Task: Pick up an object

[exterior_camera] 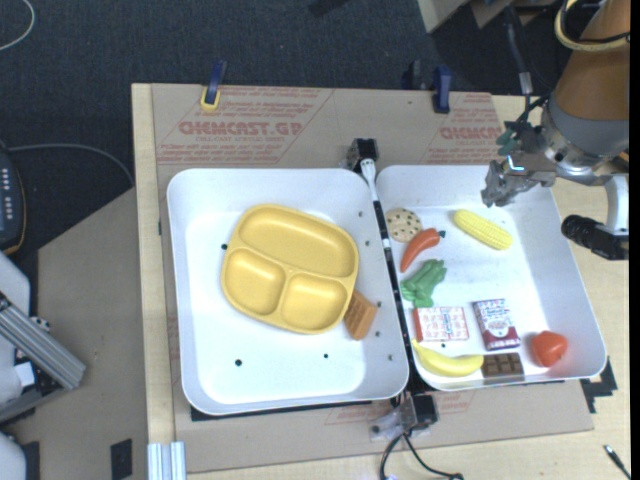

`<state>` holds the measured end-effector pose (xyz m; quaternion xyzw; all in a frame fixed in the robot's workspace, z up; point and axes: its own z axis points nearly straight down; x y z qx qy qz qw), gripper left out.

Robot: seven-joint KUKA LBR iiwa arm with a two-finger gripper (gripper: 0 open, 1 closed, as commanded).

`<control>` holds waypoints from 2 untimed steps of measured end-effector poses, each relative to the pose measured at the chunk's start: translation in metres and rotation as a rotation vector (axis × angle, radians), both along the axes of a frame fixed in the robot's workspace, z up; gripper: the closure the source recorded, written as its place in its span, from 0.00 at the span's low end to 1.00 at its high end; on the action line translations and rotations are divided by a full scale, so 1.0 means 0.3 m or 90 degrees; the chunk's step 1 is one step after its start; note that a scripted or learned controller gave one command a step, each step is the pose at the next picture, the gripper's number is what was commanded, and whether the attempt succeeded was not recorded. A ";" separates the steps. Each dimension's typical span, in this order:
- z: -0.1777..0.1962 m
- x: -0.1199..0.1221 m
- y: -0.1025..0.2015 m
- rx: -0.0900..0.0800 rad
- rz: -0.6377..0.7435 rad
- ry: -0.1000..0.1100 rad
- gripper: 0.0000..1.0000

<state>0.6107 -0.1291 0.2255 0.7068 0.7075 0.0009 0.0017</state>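
Gripper [497,194] hovers just above-right of yellow plastic corn cob [483,229], nothing held; spread or pressed together, cannot tell. Advice: centre over cob, descend straight, straddle narrow width.

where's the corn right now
The corn lies in the right bin near its far edge, just right of the red pepper and cookie, with the gripper above it.

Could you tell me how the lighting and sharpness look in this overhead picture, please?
In the camera view, lighting is even and soft, the white bins bright without harsh glare; the yellow tray casts little shadow; the food toys read clearly, while the gripper looks slightly blurred.
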 end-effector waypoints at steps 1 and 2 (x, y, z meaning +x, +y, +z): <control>-0.035 0.017 0.181 0.003 0.003 0.004 1.00; -0.003 0.059 0.339 0.002 0.004 0.000 1.00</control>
